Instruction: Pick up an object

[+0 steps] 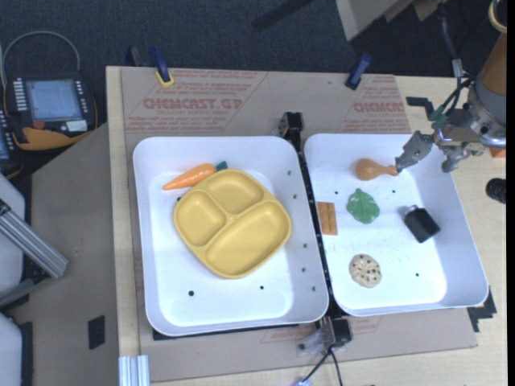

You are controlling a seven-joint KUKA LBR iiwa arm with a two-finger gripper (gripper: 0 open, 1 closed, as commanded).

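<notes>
1. Two white bins are seen side by side on the bench. The left bin [153,215] carries a yellow tray [232,222] near its middle, with a carrot [188,177] touching the tray's far-left edge.
2. The right bin [459,240] holds the loose items, spread well apart so that each could be taken singly: a drumstick [372,169] near the far edge, a green piece [363,206] at the middle, a cookie [365,270] toward the near edge, a black block [421,223] toward the right edge and an orange card [326,218] by the left wall.
3. The gripper [430,153] is held over the right bin's far-right corner — its fingers spread, one tip just beside the drumstick's thin end.
4. Nothing is seen between the fingers; no object is grasped yet.
5. The drumstick is judged the likeliest target, since it lies nearest — a small shift toward it and a descent would be needed before closing.
</notes>
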